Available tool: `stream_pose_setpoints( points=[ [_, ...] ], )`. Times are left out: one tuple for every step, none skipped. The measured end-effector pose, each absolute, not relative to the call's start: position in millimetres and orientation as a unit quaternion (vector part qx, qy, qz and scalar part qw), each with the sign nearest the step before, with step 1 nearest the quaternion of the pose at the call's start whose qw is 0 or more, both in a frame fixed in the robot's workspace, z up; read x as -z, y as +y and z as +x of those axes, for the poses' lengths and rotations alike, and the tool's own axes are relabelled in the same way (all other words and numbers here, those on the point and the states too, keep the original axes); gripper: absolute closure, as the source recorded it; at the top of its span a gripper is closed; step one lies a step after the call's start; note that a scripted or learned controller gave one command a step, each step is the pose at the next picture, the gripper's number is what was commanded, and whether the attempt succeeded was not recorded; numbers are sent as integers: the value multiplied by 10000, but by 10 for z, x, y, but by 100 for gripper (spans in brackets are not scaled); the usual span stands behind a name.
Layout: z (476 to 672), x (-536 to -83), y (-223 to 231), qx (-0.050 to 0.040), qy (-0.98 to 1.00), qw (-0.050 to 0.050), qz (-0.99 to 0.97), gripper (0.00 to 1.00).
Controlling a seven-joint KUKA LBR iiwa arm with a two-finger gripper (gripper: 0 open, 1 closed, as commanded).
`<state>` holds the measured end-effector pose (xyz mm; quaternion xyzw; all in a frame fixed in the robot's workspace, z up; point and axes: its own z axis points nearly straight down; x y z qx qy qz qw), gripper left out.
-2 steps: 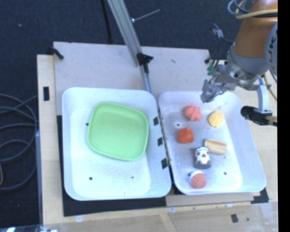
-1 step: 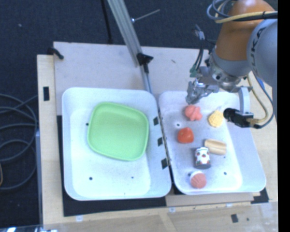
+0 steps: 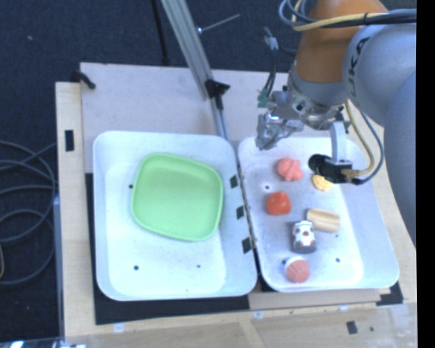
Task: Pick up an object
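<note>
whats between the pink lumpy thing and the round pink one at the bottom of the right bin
In the camera view, the red piece and the small white-and-dark can lie between the lumpy pink piece and the round pink one.

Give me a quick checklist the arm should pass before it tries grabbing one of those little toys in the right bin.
1. Gripper above the right bin: ok, over its far left corner.
2. Nothing in the fingers: cannot tell.
3. Nearest target, pink toy, lies free: ok.
4. Red toy apart from its neighbours: ok.
5. Tan cylinder apart from the small can: not ok, they look touching.
6. Green plate out of the way: ok, in the left bin.
</note>
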<state>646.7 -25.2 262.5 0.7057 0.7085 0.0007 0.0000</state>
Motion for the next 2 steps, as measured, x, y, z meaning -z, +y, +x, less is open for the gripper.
stream_pose_setpoints(
  points=[
    [6595,-2555,336,-2,7084,-2,7058,100],
    [6610,-2582,795,-4,7082,0,7060,100]
  ],
)
